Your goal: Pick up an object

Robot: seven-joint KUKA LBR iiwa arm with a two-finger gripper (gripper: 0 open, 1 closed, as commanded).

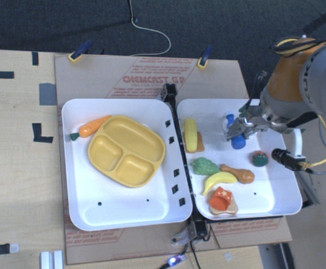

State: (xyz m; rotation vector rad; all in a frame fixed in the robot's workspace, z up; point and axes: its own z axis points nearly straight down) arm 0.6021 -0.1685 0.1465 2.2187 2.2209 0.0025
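My gripper [239,129] is low over the upper middle of the right bin [280,206], reaching in from the right. A small blue object [238,143] lies directly beneath and against it, with another bit of blue [230,119] at its upper left. Whether the blue object is gripped is hidden by the gripper body. Near it lie a corn cob [191,134], a green leafy piece [206,165], a yellow banana [219,179], a brown drumstick [239,174], a red-topped toast piece [223,201] and a small green-and-red item [259,159].
The left bin [84,206] holds a yellow divided plate [127,150] and an orange carrot [92,126] by its upper left wall. A black divider [177,150] runs between the bins. The arm's black cable fitting [286,160] overhangs the right bin's right side.
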